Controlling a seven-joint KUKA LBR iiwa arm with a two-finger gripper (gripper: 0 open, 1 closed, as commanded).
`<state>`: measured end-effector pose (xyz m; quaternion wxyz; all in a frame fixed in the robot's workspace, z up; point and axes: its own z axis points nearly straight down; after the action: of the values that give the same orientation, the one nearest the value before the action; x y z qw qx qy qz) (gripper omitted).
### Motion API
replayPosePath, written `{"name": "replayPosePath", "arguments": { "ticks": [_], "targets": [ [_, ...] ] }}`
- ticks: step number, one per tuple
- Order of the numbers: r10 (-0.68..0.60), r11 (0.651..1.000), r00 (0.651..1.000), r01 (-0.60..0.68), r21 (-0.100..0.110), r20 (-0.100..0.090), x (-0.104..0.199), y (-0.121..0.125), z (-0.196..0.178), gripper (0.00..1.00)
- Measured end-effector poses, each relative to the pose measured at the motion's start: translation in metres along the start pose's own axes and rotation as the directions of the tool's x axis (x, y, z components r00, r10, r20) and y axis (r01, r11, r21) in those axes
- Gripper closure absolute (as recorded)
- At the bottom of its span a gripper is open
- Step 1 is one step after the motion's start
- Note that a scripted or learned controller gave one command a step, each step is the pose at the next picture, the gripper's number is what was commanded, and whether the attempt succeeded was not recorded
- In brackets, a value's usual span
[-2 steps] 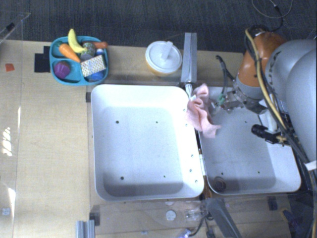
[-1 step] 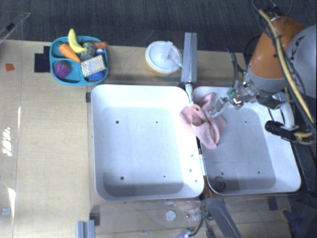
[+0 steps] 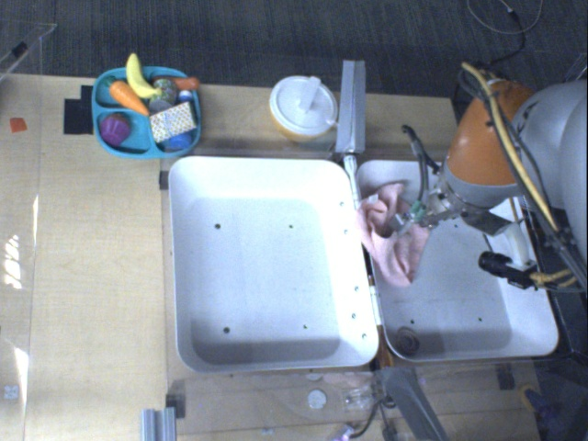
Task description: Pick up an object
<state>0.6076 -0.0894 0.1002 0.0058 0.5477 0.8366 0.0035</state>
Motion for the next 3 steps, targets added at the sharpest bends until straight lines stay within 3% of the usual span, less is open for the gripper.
{"name": "replayPosePath", "arguments": {
  "ticks": [1, 2, 3],
  "targets": [
    [-0.001, 1.0, 1.0, 0.001, -0.002, -0.001, 0.001, 0.001, -0.011, 1.0],
    [-0.062, 0.998, 0.998, 0.062, 0.008, -0.005, 0.026, 0.071, -0.108, 1.0],
    [0.251, 0.968, 0.968, -0.251, 0.013, -0.001, -0.027, 0.057, -0.13, 1.0]
  ]
}}
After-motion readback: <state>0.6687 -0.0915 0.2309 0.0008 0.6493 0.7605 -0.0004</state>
